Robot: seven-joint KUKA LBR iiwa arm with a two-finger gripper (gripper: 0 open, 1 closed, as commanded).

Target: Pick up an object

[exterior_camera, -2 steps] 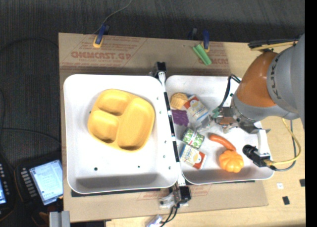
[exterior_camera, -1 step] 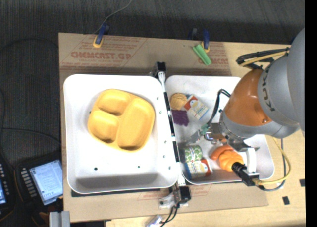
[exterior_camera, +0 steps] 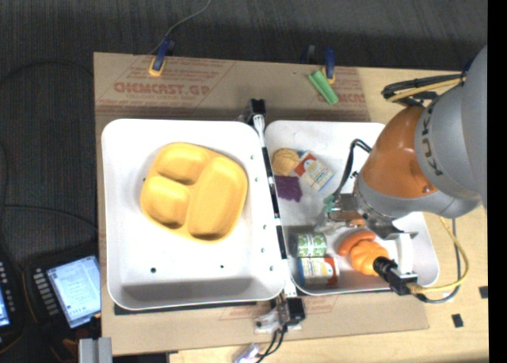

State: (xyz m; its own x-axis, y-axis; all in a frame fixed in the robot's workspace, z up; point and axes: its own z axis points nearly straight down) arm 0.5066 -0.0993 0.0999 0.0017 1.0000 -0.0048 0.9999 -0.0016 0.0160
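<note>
The arm [exterior_camera: 432, 163] reaches in from the right of the frame and hangs over the right-hand bin [exterior_camera: 372, 133]. Its wrist hides the gripper, so whether the tool is open, closed or holding anything cannot be told from this view.

The likeliest target is the orange object [exterior_camera: 360, 250] at the lower right of that bin, just below the wrist. It looks rounded and smooth, perhaps a toy fruit, though the arm covers part of it and its shape is not certain. A round, slick thing like that would tend to roll or squirt out of a two-finger pinch, so a hold across its widest middle seems safest.

Just left of it lie two small cans [exterior_camera: 314, 257], one above the other at the bin's lower left. They look stiff and light, best taken across the body.

In the bin's upper left sit a tan rounded piece [exterior_camera: 285, 162], a small printed carton [exterior_camera: 315, 171] and a purple item [exterior_camera: 288, 188], close together, which would crowd the fingers.

The left-hand bin [exterior_camera: 119, 195] holds a big yellow moulded tray [exterior_camera: 194, 191], too wide to pinch except at an edge.
</note>
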